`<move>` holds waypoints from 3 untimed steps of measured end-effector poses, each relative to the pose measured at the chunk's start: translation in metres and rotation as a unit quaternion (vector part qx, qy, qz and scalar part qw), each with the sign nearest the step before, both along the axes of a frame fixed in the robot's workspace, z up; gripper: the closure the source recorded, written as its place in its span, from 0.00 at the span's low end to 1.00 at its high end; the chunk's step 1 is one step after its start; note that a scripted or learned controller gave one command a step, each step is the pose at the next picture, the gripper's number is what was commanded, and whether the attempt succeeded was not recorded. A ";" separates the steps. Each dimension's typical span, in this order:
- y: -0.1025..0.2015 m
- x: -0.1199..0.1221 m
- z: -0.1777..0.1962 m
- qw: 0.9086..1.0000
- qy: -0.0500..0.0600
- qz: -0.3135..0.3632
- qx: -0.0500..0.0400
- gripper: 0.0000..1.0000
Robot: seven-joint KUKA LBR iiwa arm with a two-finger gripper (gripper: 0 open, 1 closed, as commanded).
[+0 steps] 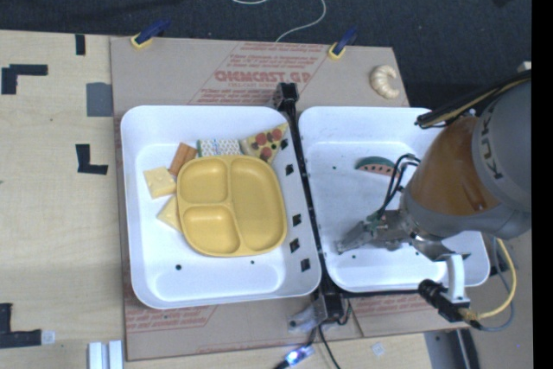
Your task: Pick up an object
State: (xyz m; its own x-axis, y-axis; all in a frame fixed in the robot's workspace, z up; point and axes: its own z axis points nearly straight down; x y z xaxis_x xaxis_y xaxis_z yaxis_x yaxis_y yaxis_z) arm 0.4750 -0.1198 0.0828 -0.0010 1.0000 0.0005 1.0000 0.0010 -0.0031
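Grey and orange, the arm is reaching into the right bin point(346, 272), its tool point(350, 239) hanging low over bare white floor; whether it is wide or narrow, I cannot tell. Nothing is being lifted, so the pick looks undone. A watermelon-slice toy point(378, 164) is lying near that bin's far wall. Red print on the cardboard sheet point(259, 73) is showing, too blurred to read.

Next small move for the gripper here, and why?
Probably lift and shift toward the watermelon slice. The gripper sits low over bare floor of the right bin with nothing seen between its fingers, and the slice lies apart, nearer the bin's far wall.
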 end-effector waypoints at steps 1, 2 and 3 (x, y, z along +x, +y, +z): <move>0.000 0.000 0.012 1.000 -0.001 0.000 -0.001 1.00; -0.001 0.004 0.054 1.000 -0.002 0.000 0.000 1.00; -0.008 0.003 0.114 1.000 -0.003 0.000 -0.001 1.00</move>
